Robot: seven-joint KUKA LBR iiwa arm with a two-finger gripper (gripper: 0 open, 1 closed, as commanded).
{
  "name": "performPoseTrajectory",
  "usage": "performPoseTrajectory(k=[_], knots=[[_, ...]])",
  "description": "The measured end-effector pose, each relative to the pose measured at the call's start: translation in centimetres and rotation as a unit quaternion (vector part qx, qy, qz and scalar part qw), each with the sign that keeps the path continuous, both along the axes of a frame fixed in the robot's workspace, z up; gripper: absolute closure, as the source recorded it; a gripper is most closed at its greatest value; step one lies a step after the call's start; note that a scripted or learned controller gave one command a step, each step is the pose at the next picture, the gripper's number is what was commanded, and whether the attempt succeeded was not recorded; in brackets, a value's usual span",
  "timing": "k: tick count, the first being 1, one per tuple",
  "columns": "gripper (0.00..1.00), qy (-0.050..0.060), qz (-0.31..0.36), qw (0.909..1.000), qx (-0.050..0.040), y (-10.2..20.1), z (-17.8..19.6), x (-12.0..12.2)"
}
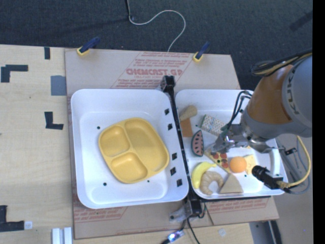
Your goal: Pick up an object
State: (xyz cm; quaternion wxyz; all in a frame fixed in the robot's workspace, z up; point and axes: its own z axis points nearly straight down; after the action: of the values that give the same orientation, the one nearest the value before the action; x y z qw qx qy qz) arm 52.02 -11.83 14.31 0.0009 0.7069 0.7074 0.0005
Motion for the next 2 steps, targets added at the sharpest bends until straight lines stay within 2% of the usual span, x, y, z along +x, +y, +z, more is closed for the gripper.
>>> performPoseTrajectory(k=[1, 2], knots=[[1.0, 0.0, 0.001, 1.0, 0.0, 0.8, 5.2, 0.8], [1.0, 0.0, 0.001, 1.0, 0.0001, 0.9, 8.3, 0.9]])
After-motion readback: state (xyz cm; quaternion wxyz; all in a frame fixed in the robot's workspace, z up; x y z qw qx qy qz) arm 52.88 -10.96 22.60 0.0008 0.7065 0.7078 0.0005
